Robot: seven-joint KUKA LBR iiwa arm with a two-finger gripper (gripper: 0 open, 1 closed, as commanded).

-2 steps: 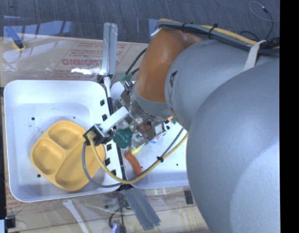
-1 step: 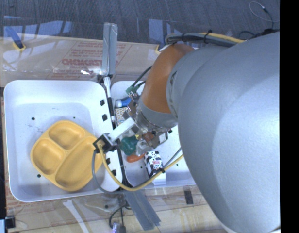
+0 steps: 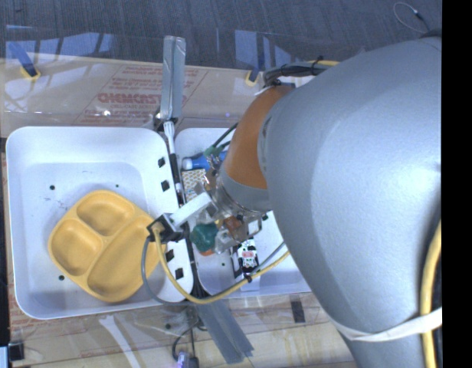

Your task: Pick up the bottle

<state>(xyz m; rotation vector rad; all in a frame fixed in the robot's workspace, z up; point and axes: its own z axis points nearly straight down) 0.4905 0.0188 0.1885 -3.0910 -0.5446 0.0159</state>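
Grey and bulky, the arm is reaching in from the right and covering most of the right bin, with its orange band showing just above the wrist. The gripper is hanging low over the near left part of that bin, close to the divider where the two bins are meeting. A teal, see-through object that looks like the bottle is sitting right under the gripper's tip, inside the right bin, but whether it is lying between the jaws or merely below them I cannot tell, and how wide the jaws are standing is also hidden by the wrist hardware. A small blue and white item is lying farther back in the same bin, partly tucked behind the arm. A yellow cable is looping from the gripper down across the front rim. In the left bin, a yellow divided tray with three compartments is resting flat toward the near side, well apart from the bottle. A wooden bench is carrying both bins.
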